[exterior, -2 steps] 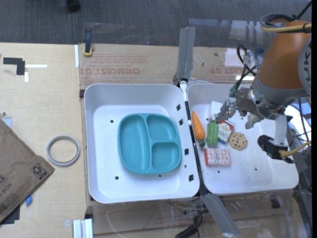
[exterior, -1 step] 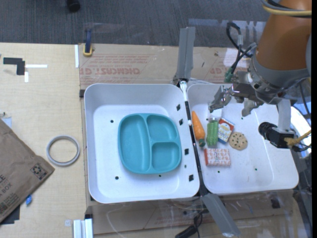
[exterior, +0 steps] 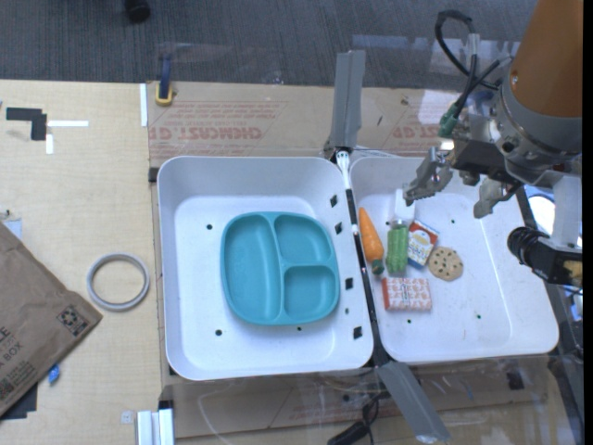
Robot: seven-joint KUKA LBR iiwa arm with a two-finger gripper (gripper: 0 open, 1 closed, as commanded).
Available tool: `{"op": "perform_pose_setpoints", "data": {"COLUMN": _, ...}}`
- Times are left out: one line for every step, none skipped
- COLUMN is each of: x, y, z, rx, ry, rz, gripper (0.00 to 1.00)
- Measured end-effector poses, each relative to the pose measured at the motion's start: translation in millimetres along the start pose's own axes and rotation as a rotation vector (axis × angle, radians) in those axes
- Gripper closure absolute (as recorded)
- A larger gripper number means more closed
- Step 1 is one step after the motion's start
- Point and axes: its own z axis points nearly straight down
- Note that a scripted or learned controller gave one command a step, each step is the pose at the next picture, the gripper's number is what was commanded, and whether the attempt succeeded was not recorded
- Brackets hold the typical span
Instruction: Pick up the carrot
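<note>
Light wooden bench (exterior: 74, 202) under even indoor light. Grey carpeted floor (exterior: 278, 17) beyond, a dark chair caster (exterior: 137, 9) resting there. Brown cardboard sheet (exterior: 250, 123) flat behind the bins.

light: bright, even | shadows: soft, faint | glare: white bins (exterior: 185, 276) slightly washed | focus: mildly soft overall

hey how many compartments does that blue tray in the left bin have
3. On the teal tray: one long compartment down its left side, one upper right, one lower right. None looks hidden.
</note>
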Motion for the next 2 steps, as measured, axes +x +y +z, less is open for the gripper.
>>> {"op": "perform_pose_setpoints", "data": {"x": 44.7, "y": 17.8, "z": 49.8, "rx": 0.003, "ry": -0.001, "rz": 0.036, "gripper": 0.00}}
{"op": "perform_pose_setpoints", "data": {"x": 10.1, "y": 62.1, "z": -20.2, "rx": 0.001, "ry": 0.000, "rz": -0.026, "gripper": 0.00}}
